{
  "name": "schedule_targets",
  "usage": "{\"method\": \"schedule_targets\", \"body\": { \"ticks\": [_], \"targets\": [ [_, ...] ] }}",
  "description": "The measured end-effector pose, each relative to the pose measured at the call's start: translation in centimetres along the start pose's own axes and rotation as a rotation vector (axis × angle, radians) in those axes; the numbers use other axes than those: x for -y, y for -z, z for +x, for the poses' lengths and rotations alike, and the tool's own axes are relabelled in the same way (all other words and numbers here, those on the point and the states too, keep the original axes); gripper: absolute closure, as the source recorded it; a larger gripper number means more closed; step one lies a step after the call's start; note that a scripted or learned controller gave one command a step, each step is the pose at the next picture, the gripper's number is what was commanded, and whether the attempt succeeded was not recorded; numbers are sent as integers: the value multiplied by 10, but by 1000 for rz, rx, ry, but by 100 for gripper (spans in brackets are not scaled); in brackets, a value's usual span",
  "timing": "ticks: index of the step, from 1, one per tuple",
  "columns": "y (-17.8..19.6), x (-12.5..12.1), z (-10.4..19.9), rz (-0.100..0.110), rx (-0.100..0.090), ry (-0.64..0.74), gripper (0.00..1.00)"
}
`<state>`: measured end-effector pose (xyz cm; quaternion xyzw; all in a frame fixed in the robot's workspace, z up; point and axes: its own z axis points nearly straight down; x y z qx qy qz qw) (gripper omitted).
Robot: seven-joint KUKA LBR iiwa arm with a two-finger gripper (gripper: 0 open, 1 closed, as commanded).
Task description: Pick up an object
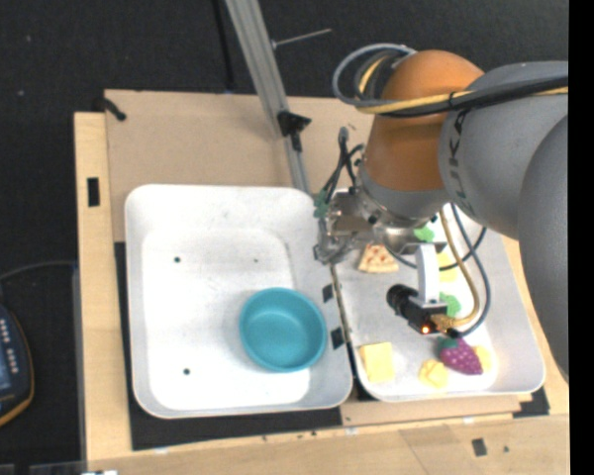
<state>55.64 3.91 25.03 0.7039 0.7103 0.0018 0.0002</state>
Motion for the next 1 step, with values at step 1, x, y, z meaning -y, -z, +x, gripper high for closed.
{"method": "schedule_targets", "body": {
  "ticks": [1],
  "targets": [
    [-2,-3,49,2,2,-6,100]
  ]
}}
